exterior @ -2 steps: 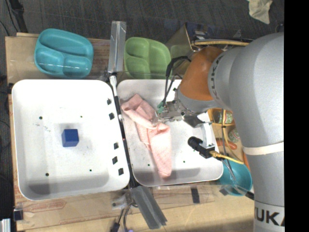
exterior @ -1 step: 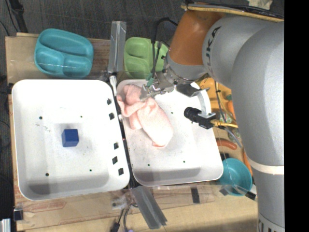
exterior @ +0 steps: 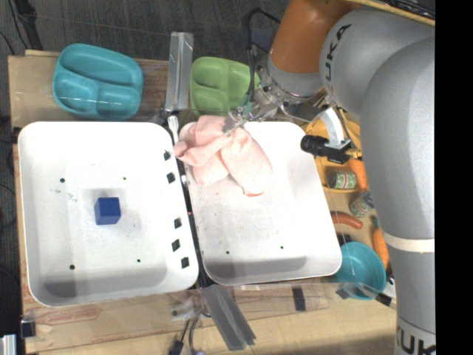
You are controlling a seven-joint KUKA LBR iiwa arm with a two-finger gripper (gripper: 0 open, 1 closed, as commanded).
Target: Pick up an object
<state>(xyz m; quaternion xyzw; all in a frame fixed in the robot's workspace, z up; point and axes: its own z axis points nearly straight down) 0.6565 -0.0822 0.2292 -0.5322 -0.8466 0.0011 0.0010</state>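
While the gripper (exterior: 238, 118) sits at the right bin's (exterior: 295, 257) far edge, I see pink cloth (exterior: 225, 156) just under/beside it (touching, I think); jaw state: can't tell. Blue cube (exterior: 108, 210) well off in the left bin (exterior: 44, 198).

The left bin (exterior: 44, 154) is mostly bare floor, with a blue cube (exterior: 108, 210) left of centre and open room all round it. In the right bin (exterior: 295, 250), the near half is free; a crumpled pink cloth (exterior: 222, 157) fills the far left corner and laps over the rim. The arm (exterior: 384, 109) blocks the right side, its gripper (exterior: 247, 115) at the cloth's far edge, perhaps touching it. A green tray (exterior: 218, 83) and teal tray (exterior: 96, 80) crowd the surface beyond the bins.
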